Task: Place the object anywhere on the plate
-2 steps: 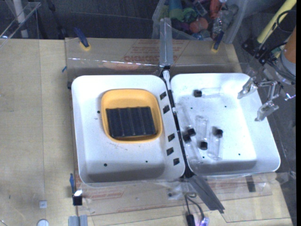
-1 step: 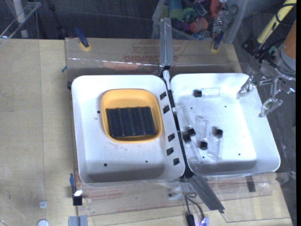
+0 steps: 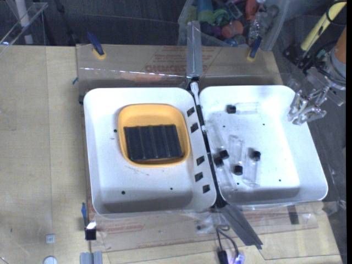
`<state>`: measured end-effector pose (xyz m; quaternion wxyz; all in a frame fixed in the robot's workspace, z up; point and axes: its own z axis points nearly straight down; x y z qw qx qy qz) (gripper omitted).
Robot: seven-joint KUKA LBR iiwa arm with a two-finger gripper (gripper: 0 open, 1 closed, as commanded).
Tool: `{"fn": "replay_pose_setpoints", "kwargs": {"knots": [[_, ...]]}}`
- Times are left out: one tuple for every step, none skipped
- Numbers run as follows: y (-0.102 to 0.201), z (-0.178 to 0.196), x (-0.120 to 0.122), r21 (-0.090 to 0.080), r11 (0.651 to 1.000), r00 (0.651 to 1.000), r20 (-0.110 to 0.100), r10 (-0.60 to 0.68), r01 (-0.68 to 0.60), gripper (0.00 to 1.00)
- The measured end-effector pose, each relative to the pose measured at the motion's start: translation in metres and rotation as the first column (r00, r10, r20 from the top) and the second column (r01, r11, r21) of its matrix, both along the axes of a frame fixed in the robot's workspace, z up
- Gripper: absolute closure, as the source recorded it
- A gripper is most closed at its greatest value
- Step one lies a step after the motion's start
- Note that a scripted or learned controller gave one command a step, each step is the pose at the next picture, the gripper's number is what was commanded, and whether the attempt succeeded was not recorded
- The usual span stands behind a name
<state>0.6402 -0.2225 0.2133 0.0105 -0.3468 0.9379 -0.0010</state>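
Two shallow white bins sit side by side on the wooden bench. The left bin [image 3: 104, 147] holds a yellow plate [image 3: 126, 117] with rounded corners, and a dark ribbed rectangular block [image 3: 153, 142] lies flat across the middle of that plate, well inside its rim. The right bin [image 3: 286, 164] holds several clear plastic vials with black caps: one vial [image 3: 242, 109] lies on its side near the bin's far wall, while a loose cluster of vials [image 3: 237, 161] rests toward the bin's near left part, close to the divider [image 3: 199, 142] that runs between the two bins. The gripper [image 3: 306, 110] hangs at the far right rim of the right bin, apart from all the vials, its metal fingers pointing down; whether they are spread or closed cannot be told from this angle, and nothing is seen between them. Beyond the bins, a clear tub of coloured toys [image 3: 231, 10] stands at the back of the bench.
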Motion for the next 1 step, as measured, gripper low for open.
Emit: {"fn": "replay_pose_setpoints", "kwargs": {"knots": [[0.0008,0.0219,-0.0354,-0.003,0.970,0.970,-0.016,0.242,-0.242,1.00]]}}
